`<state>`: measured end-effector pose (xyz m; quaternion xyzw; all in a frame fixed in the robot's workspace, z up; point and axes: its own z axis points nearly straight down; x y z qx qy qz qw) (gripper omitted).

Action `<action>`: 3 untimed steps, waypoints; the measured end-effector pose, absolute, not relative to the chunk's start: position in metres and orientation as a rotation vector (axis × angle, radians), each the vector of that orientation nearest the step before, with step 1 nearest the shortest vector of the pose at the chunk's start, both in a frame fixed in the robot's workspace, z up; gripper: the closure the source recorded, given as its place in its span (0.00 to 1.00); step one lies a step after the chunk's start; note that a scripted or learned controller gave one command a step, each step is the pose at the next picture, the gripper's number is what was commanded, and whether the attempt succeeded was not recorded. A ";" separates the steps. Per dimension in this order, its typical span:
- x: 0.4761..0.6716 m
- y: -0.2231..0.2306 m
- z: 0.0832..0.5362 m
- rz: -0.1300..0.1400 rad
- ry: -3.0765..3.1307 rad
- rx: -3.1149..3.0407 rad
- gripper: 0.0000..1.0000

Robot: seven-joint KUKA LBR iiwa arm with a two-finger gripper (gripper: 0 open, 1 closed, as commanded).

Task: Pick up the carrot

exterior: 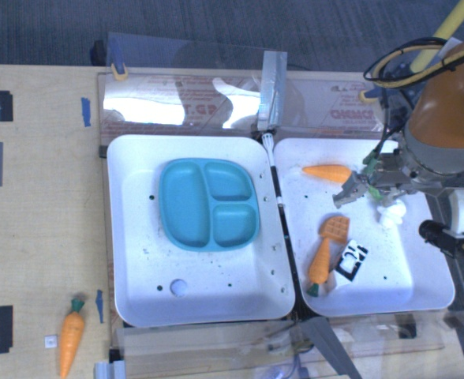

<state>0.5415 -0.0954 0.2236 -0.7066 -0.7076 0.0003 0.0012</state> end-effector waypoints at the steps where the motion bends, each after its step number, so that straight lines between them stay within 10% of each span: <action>1: 0.479 -0.056 0.183 0.003 -2.377 -2.047 0.00; 3: 0.479 -0.057 0.184 0.001 -2.736 -1.539 0.00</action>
